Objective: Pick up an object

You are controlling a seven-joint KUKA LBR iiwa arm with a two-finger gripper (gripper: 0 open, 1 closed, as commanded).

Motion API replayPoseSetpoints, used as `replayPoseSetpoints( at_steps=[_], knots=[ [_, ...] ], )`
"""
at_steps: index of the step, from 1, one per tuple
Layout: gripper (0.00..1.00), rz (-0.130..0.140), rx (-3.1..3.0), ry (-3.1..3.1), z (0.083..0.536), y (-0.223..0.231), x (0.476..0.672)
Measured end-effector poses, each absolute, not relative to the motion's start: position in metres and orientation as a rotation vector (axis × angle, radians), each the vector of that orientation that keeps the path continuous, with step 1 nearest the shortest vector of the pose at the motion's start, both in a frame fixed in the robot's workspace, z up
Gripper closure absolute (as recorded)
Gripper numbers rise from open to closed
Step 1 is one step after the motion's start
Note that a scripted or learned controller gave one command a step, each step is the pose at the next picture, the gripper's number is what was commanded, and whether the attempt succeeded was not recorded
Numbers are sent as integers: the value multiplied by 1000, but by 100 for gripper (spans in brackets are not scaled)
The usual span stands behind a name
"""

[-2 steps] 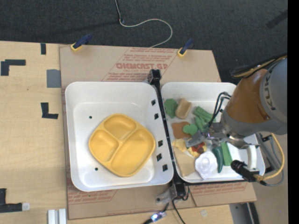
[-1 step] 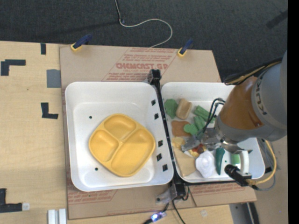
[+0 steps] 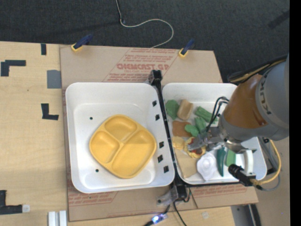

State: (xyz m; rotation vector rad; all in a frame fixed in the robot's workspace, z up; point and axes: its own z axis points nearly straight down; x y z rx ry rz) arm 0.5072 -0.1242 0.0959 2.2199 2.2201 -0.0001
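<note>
Gripper (image 3: 203, 143) sits low over the middle of the right bin (image 3: 207, 91), among a heap of small things. The wrist covers it from above, so one cannot tell if it is open or closed, and nothing is seen held in it.

The task's object can be any of the heap. Green pieces (image 3: 202, 116) lie at 12 o'clock from the gripper, a brown piece (image 3: 179, 127) at 9 o'clock, a white cup (image 3: 206, 166) at 6 o'clock, just beside. A tan block (image 3: 185, 109) is farther, at 11 o'clock. In the left bin (image 3: 113, 85) a yellow plate (image 3: 123, 146) lies alone, well apart from the arm.

The step in hand seems to be the descent into the heap for a grasp. To do it well, the program should choose one piece that stands free on two sides, because here the things touch each other and two may be caught together or pushed away. The closing should come only when the piece is truly between the tips, and the lift should be slow and straight up. The cup looks round and smooth, so it may slip
</note>
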Motion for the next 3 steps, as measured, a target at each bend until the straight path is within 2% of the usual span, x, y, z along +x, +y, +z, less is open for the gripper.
replayPoseSetpoints(
  at_steps=[1, 3],
  knots=[
    [100, 2, 2218, 2222, 152, -119, 516],
    [100, 1, 2219, 2223, 226, -122, 518]
  ],
)
